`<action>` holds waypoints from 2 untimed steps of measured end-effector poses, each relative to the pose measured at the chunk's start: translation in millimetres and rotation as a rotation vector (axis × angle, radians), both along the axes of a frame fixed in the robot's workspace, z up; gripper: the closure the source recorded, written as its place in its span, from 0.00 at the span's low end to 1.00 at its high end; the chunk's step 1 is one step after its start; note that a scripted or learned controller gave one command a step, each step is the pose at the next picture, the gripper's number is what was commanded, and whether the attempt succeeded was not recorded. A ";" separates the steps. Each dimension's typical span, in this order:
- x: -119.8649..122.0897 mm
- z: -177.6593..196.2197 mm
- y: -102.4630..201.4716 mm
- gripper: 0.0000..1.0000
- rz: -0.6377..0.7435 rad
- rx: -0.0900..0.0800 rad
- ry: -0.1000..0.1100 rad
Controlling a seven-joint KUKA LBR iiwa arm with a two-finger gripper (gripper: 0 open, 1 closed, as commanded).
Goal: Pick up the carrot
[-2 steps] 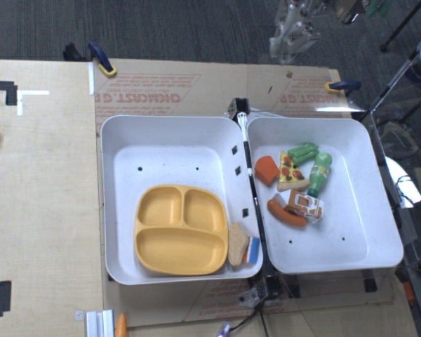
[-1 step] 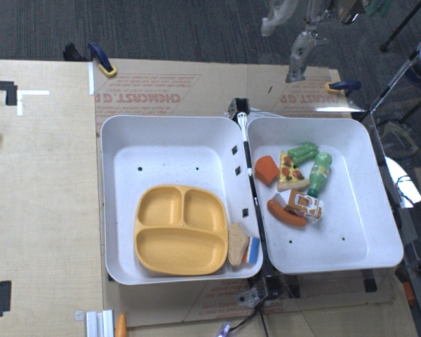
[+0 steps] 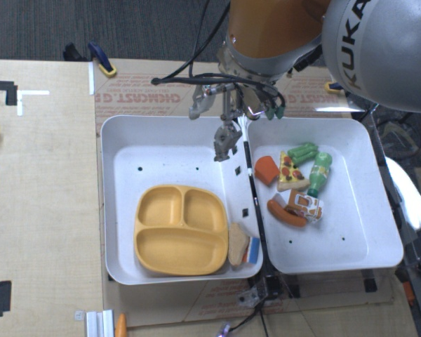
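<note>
The carrot [image 3: 266,169] is a short orange piece lying at the left side of the right bin [image 3: 379,188], close to the wall between the bins. My gripper [image 3: 227,140] hangs above the back right of the left bin [image 3: 119,188], just left of that wall. It is up and to the left of the carrot and apart from it. Nothing shows in the gripper.
Beside the carrot lie a pizza slice [image 3: 290,173], a green bottle [image 3: 318,174], a green vegetable [image 3: 302,152], a sausage [image 3: 286,214] and a small carton [image 3: 307,206]. The left bin holds a yellow divided plate [image 3: 182,230] and a bread slice [image 3: 238,246].
</note>
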State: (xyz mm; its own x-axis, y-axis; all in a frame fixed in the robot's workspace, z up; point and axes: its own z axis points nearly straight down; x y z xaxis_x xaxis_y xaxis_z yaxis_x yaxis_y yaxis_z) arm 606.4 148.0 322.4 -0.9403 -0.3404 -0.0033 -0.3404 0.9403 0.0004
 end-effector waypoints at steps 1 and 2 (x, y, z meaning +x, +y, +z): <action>-4.9 -11.3 81.5 0.00 0.150 0.001 -0.001; -13.5 123.3 80.9 0.00 0.267 0.001 -0.004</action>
